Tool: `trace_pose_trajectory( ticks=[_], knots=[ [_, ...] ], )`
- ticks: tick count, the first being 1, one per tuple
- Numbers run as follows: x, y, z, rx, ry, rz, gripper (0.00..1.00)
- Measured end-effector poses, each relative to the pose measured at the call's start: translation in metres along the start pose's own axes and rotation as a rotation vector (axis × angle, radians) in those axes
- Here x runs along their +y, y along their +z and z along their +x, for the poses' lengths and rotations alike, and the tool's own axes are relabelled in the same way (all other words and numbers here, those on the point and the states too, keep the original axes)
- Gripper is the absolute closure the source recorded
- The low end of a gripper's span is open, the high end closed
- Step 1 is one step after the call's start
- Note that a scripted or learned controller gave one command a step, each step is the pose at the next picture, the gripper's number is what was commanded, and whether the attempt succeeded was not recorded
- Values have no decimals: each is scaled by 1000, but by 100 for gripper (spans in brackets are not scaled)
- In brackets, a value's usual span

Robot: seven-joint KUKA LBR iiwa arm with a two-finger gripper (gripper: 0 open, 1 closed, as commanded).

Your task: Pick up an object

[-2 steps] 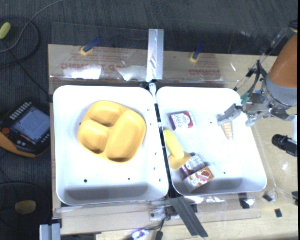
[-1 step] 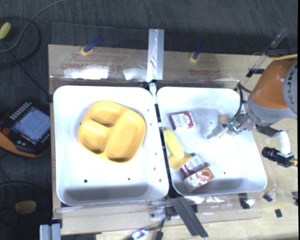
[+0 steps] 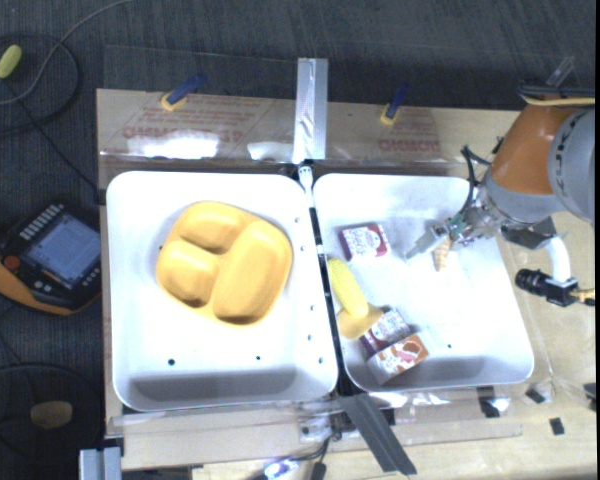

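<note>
Right bin [image 3: 500, 298]: smooth white plastic, shallow, rounded corners, holding several small items. Small maroon packet [image 3: 364, 240], flat and squarish with a pale label patch, lies near the upper left of this bin; its print is too small to read. Yellow banana-shaped piece [image 3: 346, 288], glossy and elongated, lies against the bin's left wall. Just below it, touching, two small packets in maroon, white and orange [image 3: 392, 344], slightly crumpled, lettering illegible. Gripper [image 3: 442, 240] sits low over the upper right of this bin, thin metallic parts with a small pale tan bit at the tip; whether its fingers are spread or pressed together cannot be told, nor whether anything is pinched. Arm [image 3: 540, 163], grey with an orange band, enters from the right. Left bin [image 3: 130, 348], same white plastic, carries one large yellow moulded piece [image 3: 223, 261], matte, three rounded lobes. Desk [image 3: 550, 408] is pale wood; faint reddish print on the sheet behind the bins cannot be read.
</note>
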State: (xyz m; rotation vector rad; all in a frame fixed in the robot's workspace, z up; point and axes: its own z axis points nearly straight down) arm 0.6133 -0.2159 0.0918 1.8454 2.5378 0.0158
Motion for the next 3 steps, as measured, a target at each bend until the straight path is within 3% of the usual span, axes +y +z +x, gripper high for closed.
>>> trace_pose_trajectory(
  ticks=[1, 2, 3],
  knots=[
    [1, -10, -1, -7, -1, -5, 100],
    [63, -114, 91, -4, 77, 10, 100],
    [64, -130, 101, -3, 110, 10, 100]
  ],
)
